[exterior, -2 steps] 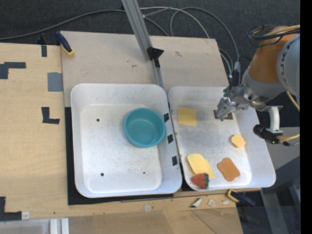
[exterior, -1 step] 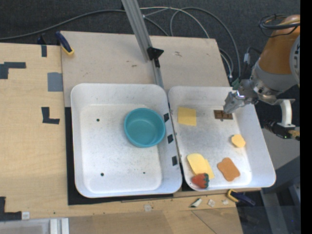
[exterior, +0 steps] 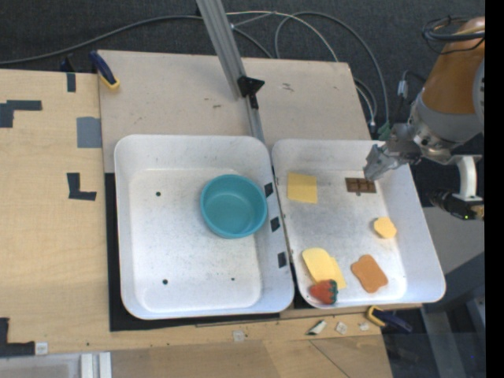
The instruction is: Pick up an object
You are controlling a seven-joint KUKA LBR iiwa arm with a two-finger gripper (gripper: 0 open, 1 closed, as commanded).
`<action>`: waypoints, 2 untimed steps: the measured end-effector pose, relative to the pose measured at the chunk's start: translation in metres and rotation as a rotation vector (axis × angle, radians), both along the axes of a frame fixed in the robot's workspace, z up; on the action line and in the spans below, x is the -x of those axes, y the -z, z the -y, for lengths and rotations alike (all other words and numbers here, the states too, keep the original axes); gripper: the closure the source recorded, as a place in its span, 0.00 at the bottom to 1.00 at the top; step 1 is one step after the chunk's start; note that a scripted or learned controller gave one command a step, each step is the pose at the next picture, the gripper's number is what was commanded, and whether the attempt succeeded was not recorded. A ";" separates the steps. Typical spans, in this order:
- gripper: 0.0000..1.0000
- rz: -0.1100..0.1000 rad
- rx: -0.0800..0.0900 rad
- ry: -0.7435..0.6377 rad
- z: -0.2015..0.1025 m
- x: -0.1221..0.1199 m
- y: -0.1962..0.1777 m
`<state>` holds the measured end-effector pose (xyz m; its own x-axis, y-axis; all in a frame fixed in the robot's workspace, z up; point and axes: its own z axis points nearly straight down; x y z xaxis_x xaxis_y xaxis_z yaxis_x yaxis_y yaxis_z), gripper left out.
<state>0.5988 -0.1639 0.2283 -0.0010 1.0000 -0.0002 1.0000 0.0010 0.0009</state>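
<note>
While tool (exterior: 376,169) hovers, brown piece (exterior: 360,185) lies just beside.

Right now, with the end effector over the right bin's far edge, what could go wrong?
1. The end effector hangs beside the small brown piece, which lies flat, so a grasp may slip off.
2. It is close to the right bin's rim; descending could clip it.

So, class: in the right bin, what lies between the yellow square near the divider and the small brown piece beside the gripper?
Nothing: in the camera view, bare white bin floor separates the yellow square from the brown piece.
</note>
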 end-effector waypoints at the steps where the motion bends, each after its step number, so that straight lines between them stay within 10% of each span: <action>1: 1.00 -0.002 -0.002 -0.005 -0.051 -0.003 -0.001; 2: 1.00 -0.001 -0.002 -0.007 -0.108 0.004 -0.011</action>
